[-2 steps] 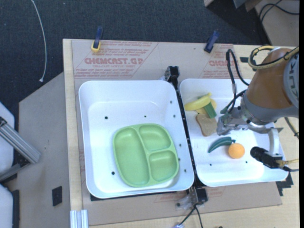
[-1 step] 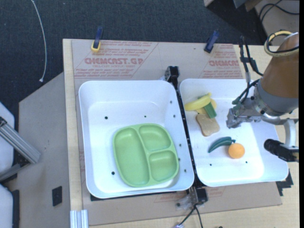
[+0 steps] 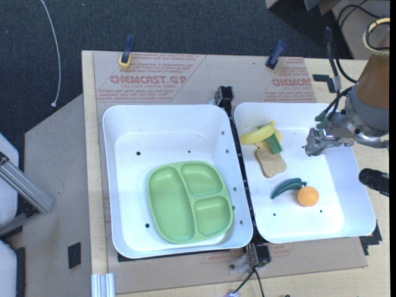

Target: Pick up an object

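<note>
In the right bin (image 3: 334, 228) lie a yellow banana (image 3: 257, 134), a small green block (image 3: 273, 143) against it, a tan bread-like piece (image 3: 270, 163), a dark green pepper-like item (image 3: 287, 187) and an orange ball (image 3: 307, 196). My gripper (image 3: 317, 142) hangs over the upper right part of this bin, to the right of the banana and above the orange ball. Nothing shows between its fingers.
The left bin (image 3: 124, 129) holds a light green divided tray (image 3: 189, 200). A black clamp (image 3: 224, 95) sits at the top of the seam between the bins. A yellow clip (image 3: 125, 57) and a blue clip (image 3: 274, 54) pin the cardboard base.
</note>
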